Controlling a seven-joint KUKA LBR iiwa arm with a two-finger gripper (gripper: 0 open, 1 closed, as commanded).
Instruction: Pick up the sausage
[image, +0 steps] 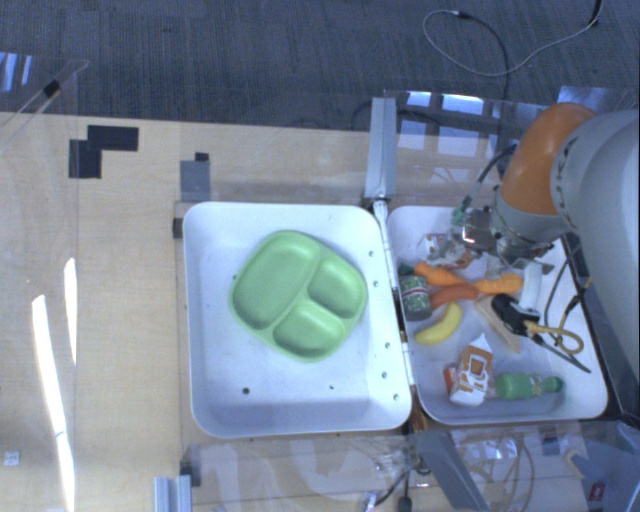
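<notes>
Camera view, L to R: I see the green plate (300, 293) in the left bin (205, 400); right bin (590, 400) holds the clutter. Sausage (450, 295), reddish-orange, lies near that bin's left-centre, long axis approx. horizontal, just below the carrot (470, 278) and above the banana (440, 325). Pincer (480, 238) hangs above and slightly right of it, at the bin's upper part. Pincer state: I cannot tell. Judgement: next move req. descent toward lower-left.

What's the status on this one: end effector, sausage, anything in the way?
End effector low over right bin, back edge. Sausage lying free beside carrot. Banana and can crowd it close.
</notes>
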